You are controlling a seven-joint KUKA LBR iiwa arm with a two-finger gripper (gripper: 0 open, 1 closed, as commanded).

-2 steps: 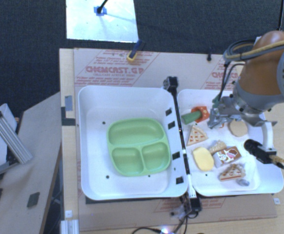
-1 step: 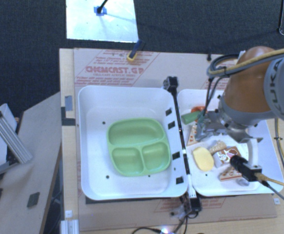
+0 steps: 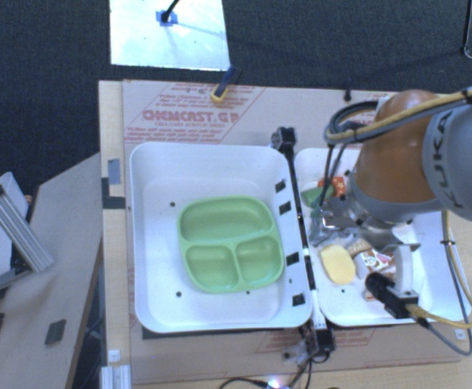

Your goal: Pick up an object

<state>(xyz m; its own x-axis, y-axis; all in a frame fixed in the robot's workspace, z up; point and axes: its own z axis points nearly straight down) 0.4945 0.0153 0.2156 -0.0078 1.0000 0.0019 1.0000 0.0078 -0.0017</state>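
The arm reaches into the right bin [image 3: 431,302] from the right, and its grey and orange body hides much of the bin's floor. My gripper [image 3: 328,227] hangs low near that bin's left wall. Just below it lies a pale yellow rounded object [image 3: 338,264]. To the right of the yellow object is a small red and white packet [image 3: 375,260]. Above the gripper a green object [image 3: 312,194] and an orange-red object [image 3: 336,186] lie partly under the wrist. Nothing shows between the fingers.
The left bin [image 3: 151,217] holds a green divided plate [image 3: 228,243] with three compartments. A row of black clips [image 3: 291,209] runs along the wall between the two bins. A cardboard sheet [image 3: 191,113] lies behind the bins.
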